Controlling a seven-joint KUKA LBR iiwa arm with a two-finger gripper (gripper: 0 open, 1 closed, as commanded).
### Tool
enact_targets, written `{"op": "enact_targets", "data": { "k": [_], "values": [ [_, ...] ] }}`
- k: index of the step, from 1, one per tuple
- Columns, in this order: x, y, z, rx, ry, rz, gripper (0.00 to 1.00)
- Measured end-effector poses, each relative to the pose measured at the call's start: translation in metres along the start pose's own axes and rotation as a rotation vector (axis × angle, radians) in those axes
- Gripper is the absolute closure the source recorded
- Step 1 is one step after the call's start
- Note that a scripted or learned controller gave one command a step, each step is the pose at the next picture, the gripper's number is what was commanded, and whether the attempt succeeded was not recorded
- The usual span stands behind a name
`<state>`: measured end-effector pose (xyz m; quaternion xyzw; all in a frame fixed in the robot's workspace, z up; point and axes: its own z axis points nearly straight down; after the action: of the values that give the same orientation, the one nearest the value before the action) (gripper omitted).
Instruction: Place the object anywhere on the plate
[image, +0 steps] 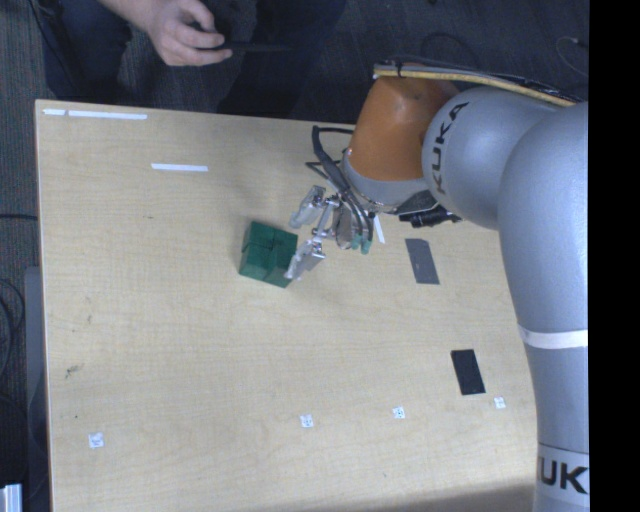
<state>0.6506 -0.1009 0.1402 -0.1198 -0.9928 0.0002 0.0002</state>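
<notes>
One green block (268, 254) lies on the wooden counter (200, 350), left of centre, resting flat. End effector (318, 238) sits just right of it, fingers spread; lower fingertip touching or nearly touching the block's right edge, nothing gripped. Block's longer side runs near-to-far, slightly tilted. Plate not identifiable.
</notes>
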Motion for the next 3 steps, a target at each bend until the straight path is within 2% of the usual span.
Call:
{"op": "enact_targets", "data": {
  "k": [1, 2, 3],
  "values": [
    [-0.001, -0.045, -0.009, 0.000, -0.004, -0.334, 0.00],
    [-0.004, 0.012, 0.031, -0.001, -0.001, -0.329, 0.00],
    [0.013, -0.088, -0.027, 0.001, -0.004, -0.447, 0.00]
  ]
}}
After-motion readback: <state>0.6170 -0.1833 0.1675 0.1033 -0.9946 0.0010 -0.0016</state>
